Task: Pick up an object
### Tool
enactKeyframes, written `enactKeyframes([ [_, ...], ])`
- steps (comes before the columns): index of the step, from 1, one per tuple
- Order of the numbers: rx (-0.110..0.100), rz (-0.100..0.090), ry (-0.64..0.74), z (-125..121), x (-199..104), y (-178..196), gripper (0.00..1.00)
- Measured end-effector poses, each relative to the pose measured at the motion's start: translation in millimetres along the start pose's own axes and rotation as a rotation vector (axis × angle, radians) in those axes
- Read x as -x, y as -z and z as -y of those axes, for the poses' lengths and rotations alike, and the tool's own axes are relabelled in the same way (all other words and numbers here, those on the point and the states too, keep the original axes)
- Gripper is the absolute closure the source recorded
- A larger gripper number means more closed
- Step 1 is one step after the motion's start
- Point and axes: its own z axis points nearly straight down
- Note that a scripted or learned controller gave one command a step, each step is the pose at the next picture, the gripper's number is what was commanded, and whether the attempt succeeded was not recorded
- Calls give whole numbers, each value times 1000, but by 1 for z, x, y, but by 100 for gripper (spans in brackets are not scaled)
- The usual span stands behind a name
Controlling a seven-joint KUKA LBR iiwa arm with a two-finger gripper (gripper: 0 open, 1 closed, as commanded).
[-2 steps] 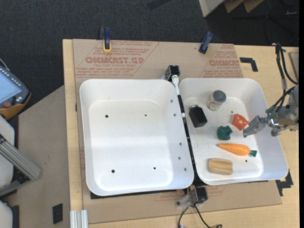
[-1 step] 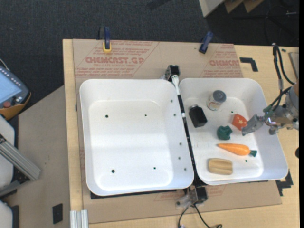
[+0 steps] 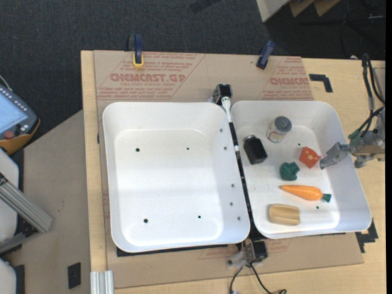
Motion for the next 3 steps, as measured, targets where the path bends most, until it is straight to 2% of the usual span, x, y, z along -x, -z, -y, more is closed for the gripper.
enactKeyframes([
  [1, 10, 1, 4, 24, -21, 117, 0],
  [2, 5, -2, 10, 29, -122, 182, 0],
  [3, -10, -6, 15, 2, -263, 90, 0],
])
